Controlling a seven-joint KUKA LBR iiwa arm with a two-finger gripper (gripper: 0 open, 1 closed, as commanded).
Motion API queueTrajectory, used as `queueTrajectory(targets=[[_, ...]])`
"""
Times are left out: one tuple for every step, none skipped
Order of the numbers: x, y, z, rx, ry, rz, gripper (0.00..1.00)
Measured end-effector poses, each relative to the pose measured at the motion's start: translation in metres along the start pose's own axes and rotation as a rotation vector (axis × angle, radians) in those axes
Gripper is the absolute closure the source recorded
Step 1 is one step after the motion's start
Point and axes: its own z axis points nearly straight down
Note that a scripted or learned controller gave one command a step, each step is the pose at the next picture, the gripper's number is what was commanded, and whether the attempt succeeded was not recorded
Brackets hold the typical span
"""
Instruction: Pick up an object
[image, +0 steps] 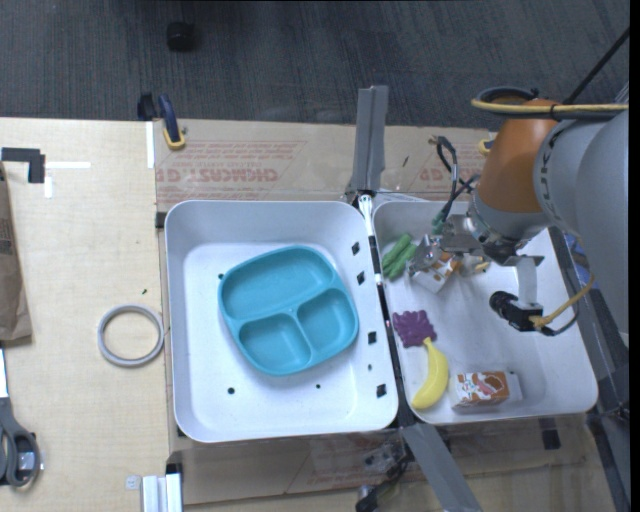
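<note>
While grey arm's jaws (445, 258) hover low over green bean-like toy (397, 254), jaw state cannot be told; crowded small items risk misgrasp.

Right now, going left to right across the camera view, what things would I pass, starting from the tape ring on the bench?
Tape ring → blue divided plate → purple grapes → snack packet.
</note>
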Motion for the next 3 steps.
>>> queueTrajectory(targets=[[-0.005,0.016,0.001,0.024,0.001,-0.359,0.00],[-0.005,0.016,-0.004,0.025,0.002,-0.360,1.00],[0.045,0.033,-0.099,0.003,-0.001,-0.178,1.00]])
